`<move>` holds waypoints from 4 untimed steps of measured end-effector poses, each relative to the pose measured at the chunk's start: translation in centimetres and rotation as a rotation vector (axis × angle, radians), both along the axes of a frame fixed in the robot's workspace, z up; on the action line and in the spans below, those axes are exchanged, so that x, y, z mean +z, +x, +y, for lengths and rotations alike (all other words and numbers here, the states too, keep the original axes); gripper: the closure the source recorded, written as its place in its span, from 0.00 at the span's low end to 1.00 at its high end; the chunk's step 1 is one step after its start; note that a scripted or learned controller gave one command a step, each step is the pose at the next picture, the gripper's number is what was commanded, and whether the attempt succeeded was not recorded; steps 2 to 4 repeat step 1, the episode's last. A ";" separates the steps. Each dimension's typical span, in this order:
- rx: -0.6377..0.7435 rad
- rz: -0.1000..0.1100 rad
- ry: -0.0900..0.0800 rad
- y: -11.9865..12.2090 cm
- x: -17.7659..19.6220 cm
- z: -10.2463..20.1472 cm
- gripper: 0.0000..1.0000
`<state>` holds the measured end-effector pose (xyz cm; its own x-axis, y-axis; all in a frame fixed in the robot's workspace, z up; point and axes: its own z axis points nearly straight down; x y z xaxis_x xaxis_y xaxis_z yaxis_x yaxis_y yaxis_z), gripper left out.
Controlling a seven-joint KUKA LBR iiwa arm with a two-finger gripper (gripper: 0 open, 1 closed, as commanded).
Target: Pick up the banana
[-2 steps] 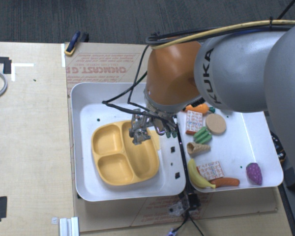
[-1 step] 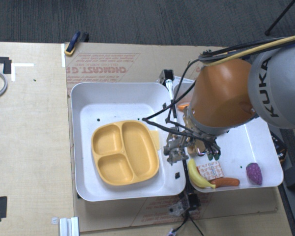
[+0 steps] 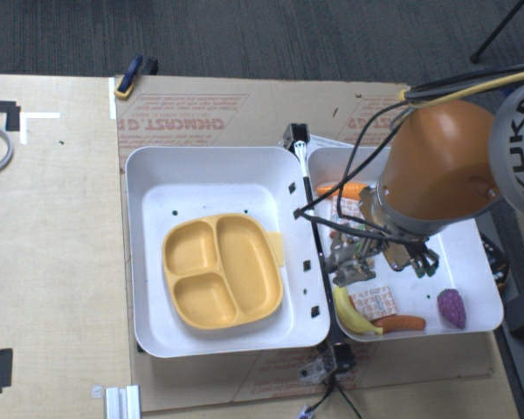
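The banana [image 3: 351, 314] lies yellow and curved in the near-left corner of the right bin [image 3: 480, 317], its tip pointing toward the bin's front wall. My gripper [image 3: 354, 264] hangs from the orange wrist band just above and behind the banana, over the bin's left side. The banana rests on the bin floor, apart from the gripper. The wrist hides much of the bin's far half.
A yellow three-part plate [image 3: 223, 271] sits in the left bin [image 3: 148, 234]. In the right bin lie a printed card [image 3: 375, 302], an orange carrot [image 3: 402, 324], a purple fruit [image 3: 451, 308] and an orange item [image 3: 349, 190] behind the wrist. Cables cross the divider.
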<state>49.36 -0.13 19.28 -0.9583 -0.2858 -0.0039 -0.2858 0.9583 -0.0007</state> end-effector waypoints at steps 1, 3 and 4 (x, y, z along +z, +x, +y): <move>0.246 0.000 0.000 2.9 0.2 6.0 1.00; 0.246 0.000 0.000 2.9 0.2 6.0 1.00; 0.246 0.000 0.000 2.9 0.2 6.0 1.00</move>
